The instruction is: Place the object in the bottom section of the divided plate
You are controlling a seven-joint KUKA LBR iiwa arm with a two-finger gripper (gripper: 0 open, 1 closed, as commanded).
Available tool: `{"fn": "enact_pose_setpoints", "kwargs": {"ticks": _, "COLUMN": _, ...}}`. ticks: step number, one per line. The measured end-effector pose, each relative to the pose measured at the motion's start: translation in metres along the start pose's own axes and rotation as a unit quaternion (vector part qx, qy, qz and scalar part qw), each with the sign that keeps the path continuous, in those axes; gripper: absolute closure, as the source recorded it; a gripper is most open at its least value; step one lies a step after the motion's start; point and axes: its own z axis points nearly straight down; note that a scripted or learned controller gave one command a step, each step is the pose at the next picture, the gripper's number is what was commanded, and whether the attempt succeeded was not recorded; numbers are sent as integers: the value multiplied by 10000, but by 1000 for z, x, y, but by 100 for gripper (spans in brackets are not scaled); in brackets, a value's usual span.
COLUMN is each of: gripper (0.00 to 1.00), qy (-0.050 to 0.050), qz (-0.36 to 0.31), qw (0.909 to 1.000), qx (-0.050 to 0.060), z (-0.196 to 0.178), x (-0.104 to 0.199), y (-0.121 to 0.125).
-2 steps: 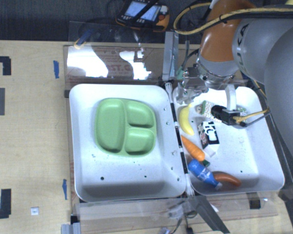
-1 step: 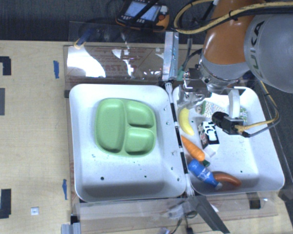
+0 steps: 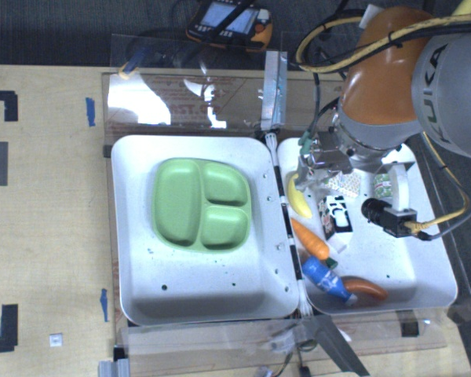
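While the blue bottle (image 3: 327, 276) and sausage (image 3: 364, 288) are lying nearest the camera in the right bin (image 3: 432, 277), the carrot (image 3: 310, 239) is lying just beyond them, its long axis slanting along the wall between the bins, with the banana (image 3: 299, 198) farther still, directly under the gripper (image 3: 312, 171). Whether the gripper is grasping anything cannot be told, since the wrist is hiding its tips. To the view's left the green plate (image 3: 202, 203) is sitting in the left bin (image 3: 141, 273), well apart, with bare floor around it for a clear approach.
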Motion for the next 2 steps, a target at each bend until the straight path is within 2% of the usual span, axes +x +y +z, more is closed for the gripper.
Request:
{"fn": "enact_pose_setpoints", "kwargs": {"ticks": 1, "gripper": 100, "qy": -6, "qz": 564, "qw": 9984, "qx": -22, "z": -13, "x": 61, "y": 26}}
{"fn": "enact_pose_setpoints", "kwargs": {"ticks": 2, "gripper": 100, "qy": -10, "qz": 1836, "qw": 9830, "qx": -25, "z": -70, "x": 45, "y": 19}}
